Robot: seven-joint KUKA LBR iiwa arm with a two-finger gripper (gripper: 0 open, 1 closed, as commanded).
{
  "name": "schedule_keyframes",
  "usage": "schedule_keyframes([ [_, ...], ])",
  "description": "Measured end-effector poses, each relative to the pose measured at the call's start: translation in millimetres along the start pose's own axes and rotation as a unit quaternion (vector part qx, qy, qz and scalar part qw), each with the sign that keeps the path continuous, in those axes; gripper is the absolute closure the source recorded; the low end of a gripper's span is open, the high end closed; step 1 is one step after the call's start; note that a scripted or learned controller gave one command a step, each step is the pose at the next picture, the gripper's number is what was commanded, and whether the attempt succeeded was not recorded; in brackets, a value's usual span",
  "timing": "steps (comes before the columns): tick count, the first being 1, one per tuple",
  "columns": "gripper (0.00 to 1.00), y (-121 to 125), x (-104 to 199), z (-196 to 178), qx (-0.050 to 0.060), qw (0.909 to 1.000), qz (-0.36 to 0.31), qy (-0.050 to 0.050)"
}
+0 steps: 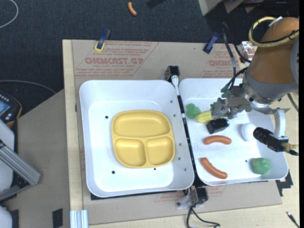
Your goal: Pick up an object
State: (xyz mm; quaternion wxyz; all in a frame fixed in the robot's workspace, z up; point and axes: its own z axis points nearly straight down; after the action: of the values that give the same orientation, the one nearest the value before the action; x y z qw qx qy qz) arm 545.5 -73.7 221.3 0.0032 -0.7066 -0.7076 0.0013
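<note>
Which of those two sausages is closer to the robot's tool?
The upper sausage, lying level just below the tool; the other sausage lies slanted, nearer the bin's front.

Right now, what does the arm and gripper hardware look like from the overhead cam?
The arm is a rounded grey body with an orange band above the wrist. A yellow cable loops beside the band, and black cables run down to the dark, two-finger gripper.

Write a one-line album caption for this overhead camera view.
Gripper hovers over toy food in the right bin; yellow tray sits left.
</note>
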Motion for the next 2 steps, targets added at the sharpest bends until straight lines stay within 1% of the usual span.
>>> schedule_keyframes([
  [1, 1.00, -51, 20, 8, 0.000, 1.0000, 0.001, 0.000],
  [2, 1.00, -61, 13, 4, -0.001, 1.0000, 0.001, -0.001],
])
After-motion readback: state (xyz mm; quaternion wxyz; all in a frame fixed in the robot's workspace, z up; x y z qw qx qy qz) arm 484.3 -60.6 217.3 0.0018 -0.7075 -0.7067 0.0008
